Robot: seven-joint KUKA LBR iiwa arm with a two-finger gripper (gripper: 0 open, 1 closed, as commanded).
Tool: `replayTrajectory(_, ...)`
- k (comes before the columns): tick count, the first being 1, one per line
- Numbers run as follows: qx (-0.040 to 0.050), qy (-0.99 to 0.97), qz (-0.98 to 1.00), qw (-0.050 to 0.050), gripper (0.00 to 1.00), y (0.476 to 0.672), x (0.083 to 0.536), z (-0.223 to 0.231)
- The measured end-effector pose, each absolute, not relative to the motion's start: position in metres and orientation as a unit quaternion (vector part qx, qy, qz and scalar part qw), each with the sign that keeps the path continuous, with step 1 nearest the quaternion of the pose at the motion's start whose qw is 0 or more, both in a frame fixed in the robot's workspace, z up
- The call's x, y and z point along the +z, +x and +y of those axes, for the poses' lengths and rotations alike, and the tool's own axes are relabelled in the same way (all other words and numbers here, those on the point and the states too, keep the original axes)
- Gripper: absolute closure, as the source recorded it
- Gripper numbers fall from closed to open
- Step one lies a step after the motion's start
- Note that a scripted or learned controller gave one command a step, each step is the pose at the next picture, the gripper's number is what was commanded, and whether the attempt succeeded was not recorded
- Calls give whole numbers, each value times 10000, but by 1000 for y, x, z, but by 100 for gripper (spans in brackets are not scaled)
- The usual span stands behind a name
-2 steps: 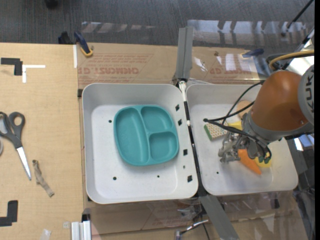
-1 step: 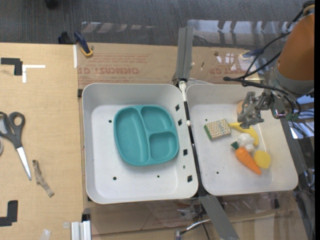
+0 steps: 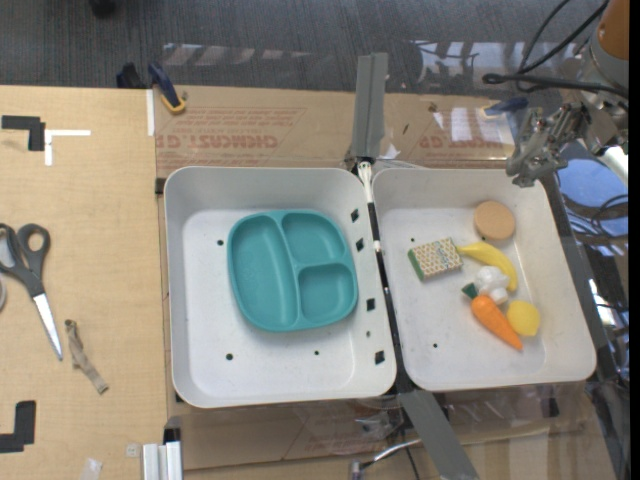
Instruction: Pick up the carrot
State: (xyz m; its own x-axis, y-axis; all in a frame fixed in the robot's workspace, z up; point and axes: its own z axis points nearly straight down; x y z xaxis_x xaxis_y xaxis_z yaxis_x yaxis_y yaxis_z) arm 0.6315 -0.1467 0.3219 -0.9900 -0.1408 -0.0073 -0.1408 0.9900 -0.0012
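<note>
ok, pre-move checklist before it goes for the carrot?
1. Carrot in view in the right bin: ok.
2. Carrot free of neighbours: not ok; the lemon and a small white piece crowd its upper end.
3. Banana apart from the carrot: ok.
4. End effector over the carrot: not ok; it sits at the bin's far right corner.
5. End effector fingers ready: cannot tell.
6. Path over the round tan piece: cannot tell height.
</note>
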Motion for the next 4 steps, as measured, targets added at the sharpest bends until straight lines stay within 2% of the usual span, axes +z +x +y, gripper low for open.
replayTrajectory(1, -6, -2182, 9759, 38, 100, 611, 378, -180)
replayTrajectory(2, -3, -1776, 9841, 18, 100, 555, 343, -222)
replayTrajectory(3, -6, -1877, 9822, 22, 100, 509, 332, -222)
replayTrajectory(4, -2, -1907, 9817, 19, 100, 490, 315, -217)
